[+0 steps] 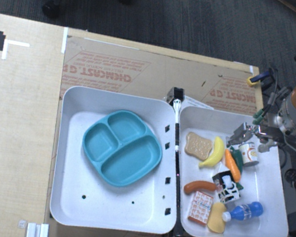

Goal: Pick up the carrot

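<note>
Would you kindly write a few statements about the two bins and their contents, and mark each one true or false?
1. The blue plate lies in the left bin. True.
2. The carrot lies on the blue plate. False: it is in the right bin, beside the banana.
3. The slice of bread is in the right bin. True.
4. The blue bottle stands upright. False: it lies on its side.

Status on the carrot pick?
Gripper over right bin's far edge, holding nothing visible. Carrot lying free, just below it. Banana and small can crowd either side.
</note>
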Robot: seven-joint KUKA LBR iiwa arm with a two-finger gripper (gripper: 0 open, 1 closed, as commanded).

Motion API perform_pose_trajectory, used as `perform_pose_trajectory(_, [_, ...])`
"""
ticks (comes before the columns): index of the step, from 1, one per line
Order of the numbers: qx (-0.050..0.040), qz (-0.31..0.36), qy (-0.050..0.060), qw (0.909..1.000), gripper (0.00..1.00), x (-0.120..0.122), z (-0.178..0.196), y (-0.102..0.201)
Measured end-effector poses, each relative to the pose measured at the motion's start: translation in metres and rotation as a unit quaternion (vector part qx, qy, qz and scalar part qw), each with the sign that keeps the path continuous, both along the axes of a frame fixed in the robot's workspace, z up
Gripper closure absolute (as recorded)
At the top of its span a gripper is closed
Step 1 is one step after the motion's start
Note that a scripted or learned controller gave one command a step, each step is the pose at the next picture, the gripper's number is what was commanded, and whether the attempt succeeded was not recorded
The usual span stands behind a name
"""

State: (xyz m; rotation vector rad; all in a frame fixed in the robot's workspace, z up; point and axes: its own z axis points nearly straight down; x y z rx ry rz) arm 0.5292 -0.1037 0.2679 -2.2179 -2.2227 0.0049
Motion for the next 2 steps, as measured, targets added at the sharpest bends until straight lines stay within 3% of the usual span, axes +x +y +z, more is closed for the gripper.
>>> perform_pose_trajectory(1, [0.0004,0.009,0.001,1.0,0.0,0.049,-0.158,-0.006])
perform_pose_trajectory(2, [0.0008,0.154,-0.002,0.9881,0.0,0.007,-0.176,-0.055])
